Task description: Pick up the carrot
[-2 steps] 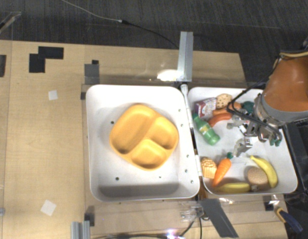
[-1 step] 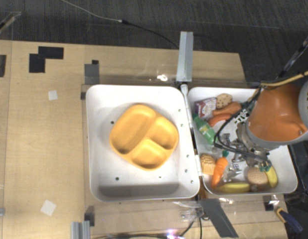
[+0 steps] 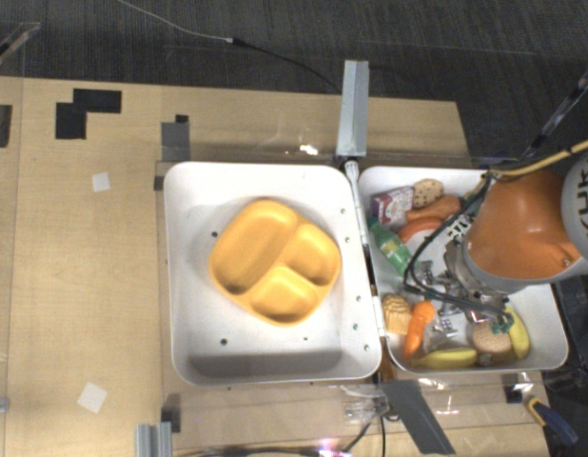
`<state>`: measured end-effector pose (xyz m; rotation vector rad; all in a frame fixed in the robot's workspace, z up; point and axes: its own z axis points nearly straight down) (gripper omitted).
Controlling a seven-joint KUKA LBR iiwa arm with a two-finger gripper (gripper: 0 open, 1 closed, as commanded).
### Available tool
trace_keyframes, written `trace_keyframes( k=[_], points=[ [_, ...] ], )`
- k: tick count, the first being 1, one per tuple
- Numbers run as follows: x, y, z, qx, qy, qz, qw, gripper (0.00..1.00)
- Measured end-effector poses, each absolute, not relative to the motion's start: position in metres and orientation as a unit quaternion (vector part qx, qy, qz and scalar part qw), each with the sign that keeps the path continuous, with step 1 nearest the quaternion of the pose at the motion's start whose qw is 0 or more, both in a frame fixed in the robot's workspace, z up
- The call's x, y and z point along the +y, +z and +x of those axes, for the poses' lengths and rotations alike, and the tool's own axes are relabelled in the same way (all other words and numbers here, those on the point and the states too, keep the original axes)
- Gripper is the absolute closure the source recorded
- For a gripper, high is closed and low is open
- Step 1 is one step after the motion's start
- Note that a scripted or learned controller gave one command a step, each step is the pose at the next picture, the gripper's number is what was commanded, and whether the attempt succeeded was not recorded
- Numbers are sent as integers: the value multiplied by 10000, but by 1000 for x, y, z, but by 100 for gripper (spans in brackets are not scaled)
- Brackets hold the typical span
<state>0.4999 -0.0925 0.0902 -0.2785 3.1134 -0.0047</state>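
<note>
The carrot point(image 3: 417, 329) is a small orange piece lying tilted near the front left of the right bin point(image 3: 551, 350), with its upper end pointing towards the arm. My gripper point(image 3: 446, 303) hangs low over that bin, just right of the carrot's upper end and very close to it. The orange band and the cables of the wrist hide much of the gripper. I cannot make out whether the carrot is between the gripper's parts or only beside them.
Around the carrot lie a banana point(image 3: 451, 357), a tan roll point(image 3: 397, 312), a round brown item point(image 3: 489, 339), a green bottle point(image 3: 390, 247) and a reddish sausage point(image 3: 430, 213). The left bin point(image 3: 189, 350) holds a yellow divided plate point(image 3: 275, 260).
</note>
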Motion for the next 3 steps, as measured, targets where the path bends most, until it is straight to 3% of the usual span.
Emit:
trace_keyframes(
  k=[1, 2, 3],
  points=[
    [-92, 102, 502, 9958, -20, -904, 114, 100],
    [-92, 102, 502, 9959, -19, -903, 111, 0],
    [-91, 113, 504, 9957, -22, -909, 150, 100]
  ],
)
